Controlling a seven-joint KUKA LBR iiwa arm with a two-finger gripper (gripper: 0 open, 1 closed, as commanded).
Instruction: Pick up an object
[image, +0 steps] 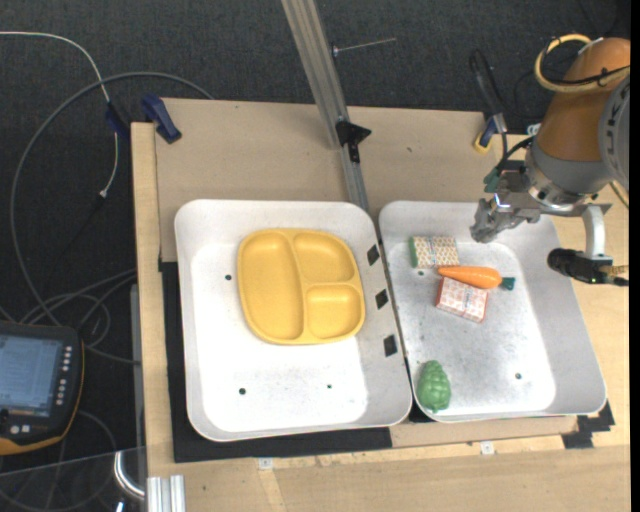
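we see the gripper (487, 226), grip state hard to tell, above the right bin (560, 340) near the carrot (468, 276), which lies across two small boxes and may roll away.

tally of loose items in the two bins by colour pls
Yellow: 1, the divided tray in the left bin
Orange: 1, the carrot in the right bin
Green: 1, the bumpy toy in the right bin's near corner
Patterned: 2, a green-speckled block and a red-checked block in the right bin
Total: 5
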